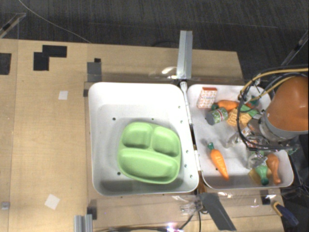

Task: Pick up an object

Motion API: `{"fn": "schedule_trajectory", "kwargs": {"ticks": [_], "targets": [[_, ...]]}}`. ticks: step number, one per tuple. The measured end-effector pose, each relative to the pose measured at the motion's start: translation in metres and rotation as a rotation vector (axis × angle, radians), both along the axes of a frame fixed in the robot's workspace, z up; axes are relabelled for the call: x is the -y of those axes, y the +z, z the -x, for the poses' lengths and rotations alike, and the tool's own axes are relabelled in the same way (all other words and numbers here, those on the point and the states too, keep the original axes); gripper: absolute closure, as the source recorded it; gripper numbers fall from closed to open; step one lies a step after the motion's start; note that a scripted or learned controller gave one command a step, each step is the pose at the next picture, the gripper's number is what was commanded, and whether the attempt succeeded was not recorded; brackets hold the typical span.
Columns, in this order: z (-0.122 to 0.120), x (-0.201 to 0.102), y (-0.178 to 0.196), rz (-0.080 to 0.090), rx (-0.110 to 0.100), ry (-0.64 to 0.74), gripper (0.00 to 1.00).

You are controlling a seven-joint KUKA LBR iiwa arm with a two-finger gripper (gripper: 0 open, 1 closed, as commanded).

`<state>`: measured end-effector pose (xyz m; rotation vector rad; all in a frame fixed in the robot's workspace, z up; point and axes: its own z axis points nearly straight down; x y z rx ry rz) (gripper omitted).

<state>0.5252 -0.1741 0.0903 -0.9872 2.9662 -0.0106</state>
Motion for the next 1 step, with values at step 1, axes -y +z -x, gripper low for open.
{"fn": "schedule_trajectory", "kwargs": {"ticks": [1], "targets": [[0.0136, -0.0393, 0.0008, 0.001, 0.004, 0.021, 0.0]]}}
